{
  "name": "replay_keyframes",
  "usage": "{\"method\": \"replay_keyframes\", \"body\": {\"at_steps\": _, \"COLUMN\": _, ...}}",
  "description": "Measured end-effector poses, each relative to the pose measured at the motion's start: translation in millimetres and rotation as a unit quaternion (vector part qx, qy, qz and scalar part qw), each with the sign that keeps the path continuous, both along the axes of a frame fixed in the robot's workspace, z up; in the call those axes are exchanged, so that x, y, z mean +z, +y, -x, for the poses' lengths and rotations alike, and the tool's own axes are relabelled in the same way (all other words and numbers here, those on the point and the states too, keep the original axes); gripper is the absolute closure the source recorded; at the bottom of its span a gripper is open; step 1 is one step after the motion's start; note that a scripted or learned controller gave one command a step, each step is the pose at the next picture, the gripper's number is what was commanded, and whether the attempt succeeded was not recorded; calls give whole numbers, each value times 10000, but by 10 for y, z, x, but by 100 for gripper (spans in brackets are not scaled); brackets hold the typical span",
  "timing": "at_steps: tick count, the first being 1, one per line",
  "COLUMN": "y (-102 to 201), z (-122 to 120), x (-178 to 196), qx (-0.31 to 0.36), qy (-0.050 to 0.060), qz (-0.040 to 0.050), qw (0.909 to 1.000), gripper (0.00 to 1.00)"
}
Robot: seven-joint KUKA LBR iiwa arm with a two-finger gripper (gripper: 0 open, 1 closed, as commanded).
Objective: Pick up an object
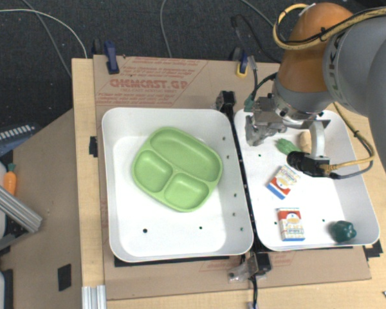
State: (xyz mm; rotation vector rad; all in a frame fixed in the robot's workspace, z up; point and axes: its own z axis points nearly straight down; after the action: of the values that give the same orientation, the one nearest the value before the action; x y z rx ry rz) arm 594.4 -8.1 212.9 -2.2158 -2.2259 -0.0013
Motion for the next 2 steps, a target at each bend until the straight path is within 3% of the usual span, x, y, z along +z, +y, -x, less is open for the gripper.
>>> {"method": "replay_keyframes", "body": {"at_steps": 1, "y": 498, "z": -284, "x": 21, "qx": 1, "qy": -5, "qz": 0, "qw": 10000, "gripper": 100}}
{"method": "replay_keyframes", "body": {"at_steps": 2, "y": 994, "z": -337, "x": 25, "qx": 0, "qy": -2, "qz": -1, "qw": 10000, "gripper": 100}}
